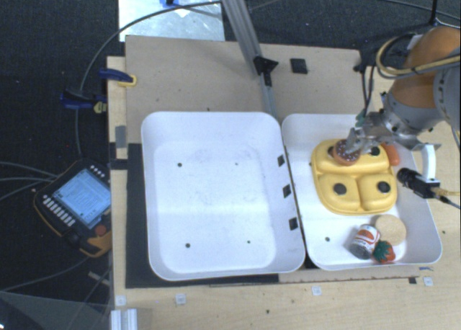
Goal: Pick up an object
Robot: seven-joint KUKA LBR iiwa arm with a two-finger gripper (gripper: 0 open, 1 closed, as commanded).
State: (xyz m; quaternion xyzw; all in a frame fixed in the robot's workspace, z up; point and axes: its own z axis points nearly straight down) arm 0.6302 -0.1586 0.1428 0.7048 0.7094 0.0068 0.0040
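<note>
Yellow tray [353,181], a moulded thing with round hollows, lies in the right bin [311,249], toward its far half. On the tray's far-left corner sits a small dark ring-shaped piece [344,153].

Camera view, from above at a slant: the claw [354,143] is down over that ring, low, tips at or just above it. Too small and dark there to judge; I cannot tell if the claw is spread or pressed together, nor if anything sits between the tips. The arm [418,98] leans in from the right.

An orange item [392,154] pokes out just beside the tray's far-right edge. Near corner of the same bin: a small can [365,239], a tan round disc [391,228] and a red-and-green bit [384,251], clustered and touching or nearly so. The left bin [155,177] stands beside on the counter [194,76].

My judgement: the step is closing on the ring. To do it well, centre the tips across the ring, close firmly, then lift straight up and slowly. Risk: catching the tray lip and dragging the tray along.
</note>
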